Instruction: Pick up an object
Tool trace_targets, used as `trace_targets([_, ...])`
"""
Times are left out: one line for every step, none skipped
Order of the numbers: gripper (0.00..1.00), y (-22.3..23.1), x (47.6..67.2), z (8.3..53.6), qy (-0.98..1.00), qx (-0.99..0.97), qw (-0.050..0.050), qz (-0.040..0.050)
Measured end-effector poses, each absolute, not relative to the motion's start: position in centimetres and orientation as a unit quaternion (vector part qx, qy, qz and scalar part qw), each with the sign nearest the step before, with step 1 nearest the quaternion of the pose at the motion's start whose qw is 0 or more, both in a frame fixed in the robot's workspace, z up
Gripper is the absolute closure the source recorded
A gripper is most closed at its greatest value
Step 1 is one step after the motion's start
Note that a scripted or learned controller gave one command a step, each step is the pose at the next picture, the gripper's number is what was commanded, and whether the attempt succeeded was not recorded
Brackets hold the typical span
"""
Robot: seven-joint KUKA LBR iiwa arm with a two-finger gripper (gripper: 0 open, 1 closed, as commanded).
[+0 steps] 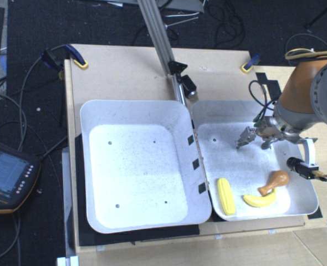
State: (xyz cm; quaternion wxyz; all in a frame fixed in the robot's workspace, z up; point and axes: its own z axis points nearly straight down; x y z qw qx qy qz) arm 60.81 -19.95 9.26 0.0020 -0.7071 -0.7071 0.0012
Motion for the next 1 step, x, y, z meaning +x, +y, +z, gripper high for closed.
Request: trace_targets([1.0,-20.0,60.97,10.58,-0.707,-0.707,0.0,-0.0001])
